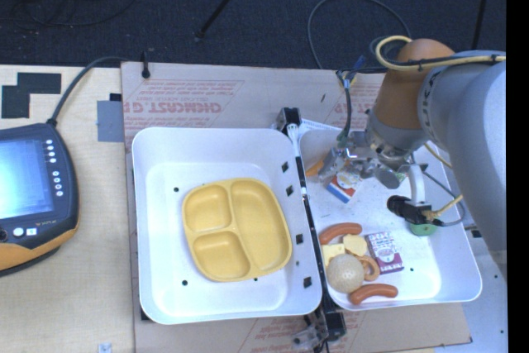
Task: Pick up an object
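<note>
My gripper hangs low over the back part of the right bin, below the orange-banded wrist. Just in front of it lies a small red, white and blue box; whether they touch is unclear. An orange stick-like piece rests against the bin's left wall beside the gripper. Nearer the front lie a sausage, yellow cheese pieces, a purple packet, a round pale bun and a second sausage.
The left bin holds a yellow divided plate. A handheld screen unit lies on the bench at far left. A black divider runs between the bins.
</note>
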Motion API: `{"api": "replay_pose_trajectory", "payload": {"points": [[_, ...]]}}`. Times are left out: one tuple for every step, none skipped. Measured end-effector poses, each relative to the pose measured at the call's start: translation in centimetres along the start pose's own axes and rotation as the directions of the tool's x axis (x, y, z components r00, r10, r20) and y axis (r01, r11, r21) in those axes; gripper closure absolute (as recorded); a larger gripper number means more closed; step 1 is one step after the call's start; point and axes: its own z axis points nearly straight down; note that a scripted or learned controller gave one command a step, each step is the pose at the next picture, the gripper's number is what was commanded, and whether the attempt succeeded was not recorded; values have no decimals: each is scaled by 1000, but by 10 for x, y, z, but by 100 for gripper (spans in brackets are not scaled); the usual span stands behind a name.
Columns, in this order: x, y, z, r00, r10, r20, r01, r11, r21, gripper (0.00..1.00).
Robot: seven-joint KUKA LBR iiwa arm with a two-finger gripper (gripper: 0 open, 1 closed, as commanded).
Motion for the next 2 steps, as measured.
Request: {"api": "replay_pose_trajectory", "payload": {"points": [[25, 1, -1, 1000, 0, 6, 0, 1000, -3, 0], [17, 0, 0, 1000, -1, 0, 1, 1000, -1, 0]]}}
